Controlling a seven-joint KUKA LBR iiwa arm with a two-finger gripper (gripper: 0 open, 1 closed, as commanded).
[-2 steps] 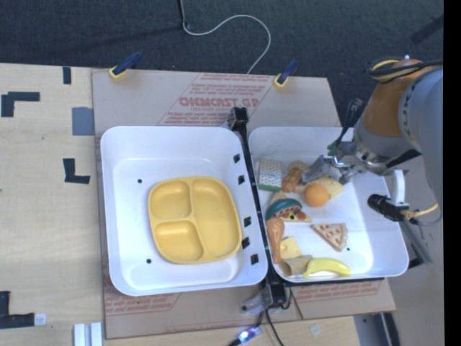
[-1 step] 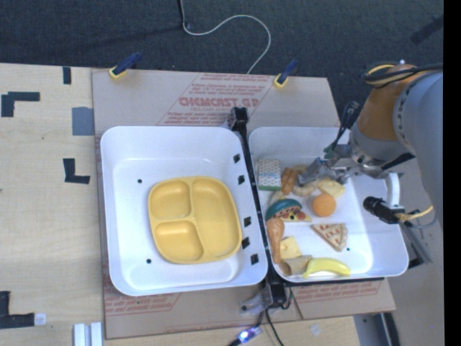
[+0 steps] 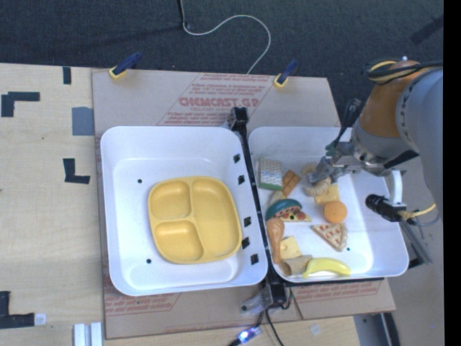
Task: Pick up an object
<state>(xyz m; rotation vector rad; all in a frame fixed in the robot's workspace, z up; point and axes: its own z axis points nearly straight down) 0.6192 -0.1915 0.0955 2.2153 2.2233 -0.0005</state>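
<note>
A yellow three-compartment tray [image 3: 193,218] lies in the left white bin [image 3: 122,150]. Both bins rest on a cardboard sheet [image 3: 209,99] printed with red lettering and held at its far edge by two clamps, one [image 3: 124,65] at the left corner and one [image 3: 285,72] toward the right. A white cable [image 3: 223,24] loops across the dark carpet [image 3: 72,13] beyond the pale wooden surface [image 3: 36,193].

Slanted overhead view of both bins [image 3: 115,150]
</note>
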